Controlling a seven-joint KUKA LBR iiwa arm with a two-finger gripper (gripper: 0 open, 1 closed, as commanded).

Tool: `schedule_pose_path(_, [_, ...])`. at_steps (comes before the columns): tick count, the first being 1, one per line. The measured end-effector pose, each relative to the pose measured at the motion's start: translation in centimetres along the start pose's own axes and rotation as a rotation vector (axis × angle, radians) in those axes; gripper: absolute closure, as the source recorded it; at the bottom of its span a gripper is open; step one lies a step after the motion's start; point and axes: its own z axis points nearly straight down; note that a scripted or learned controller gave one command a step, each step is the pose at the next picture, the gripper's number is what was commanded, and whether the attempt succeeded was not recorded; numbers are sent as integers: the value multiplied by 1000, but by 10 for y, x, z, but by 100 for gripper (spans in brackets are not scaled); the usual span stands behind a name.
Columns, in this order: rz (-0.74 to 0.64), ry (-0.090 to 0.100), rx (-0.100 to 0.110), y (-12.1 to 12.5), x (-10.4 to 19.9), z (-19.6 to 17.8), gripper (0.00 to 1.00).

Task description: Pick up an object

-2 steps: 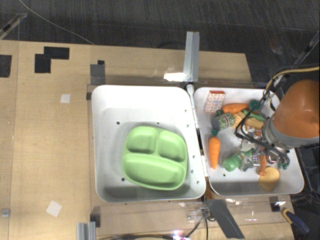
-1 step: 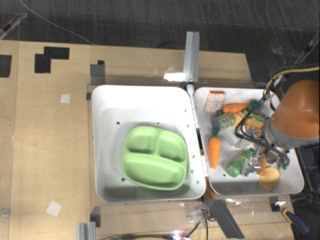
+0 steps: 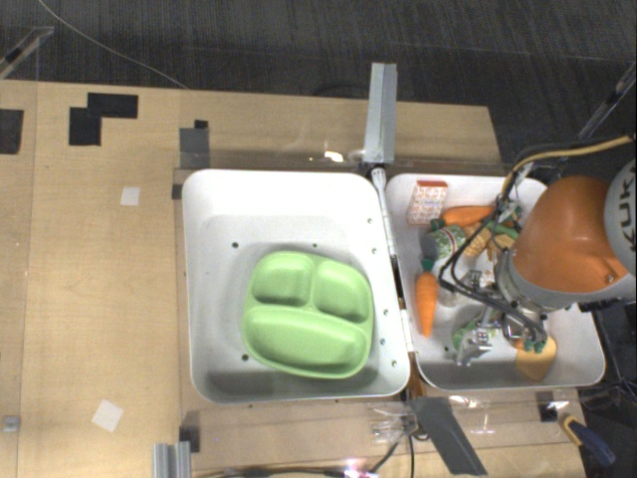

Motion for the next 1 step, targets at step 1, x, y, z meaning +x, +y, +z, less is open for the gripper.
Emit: schedule_pose_path(1, [153, 7, -3, 12, -112, 5, 0])
